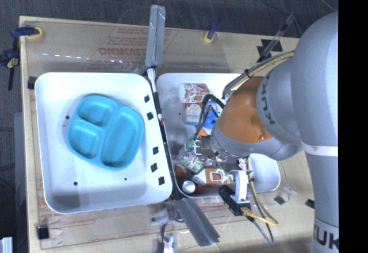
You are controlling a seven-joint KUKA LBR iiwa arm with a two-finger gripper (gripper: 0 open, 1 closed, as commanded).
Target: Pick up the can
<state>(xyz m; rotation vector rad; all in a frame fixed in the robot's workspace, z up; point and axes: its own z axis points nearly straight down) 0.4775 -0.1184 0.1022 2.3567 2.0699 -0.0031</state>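
The can (192, 184), as far as it can be picked out, is the dark brown cylinder with a pale round end lying on its side at the lower edge of the right bin (265, 172), close to the wall shared with the left bin (57, 188). The end effector (196, 155) hangs low over the clutter just above it, and whether it is released or clenched cannot be told, since the arm (270, 114) covers it. The likely trouble is a wrong catch: a brown-and-white packet (215, 176) touches the can and a clear crumpled thing lies just beside it, so either could be taken instead. The can, lying down and near the wall, may also roll or wedge into the corner. The arm hides much of the right bin's floor, a carton (194, 102) at the far edge is partly covered, and the can's label cannot be read. A blue tray (106, 131) sits alone in the left bin.
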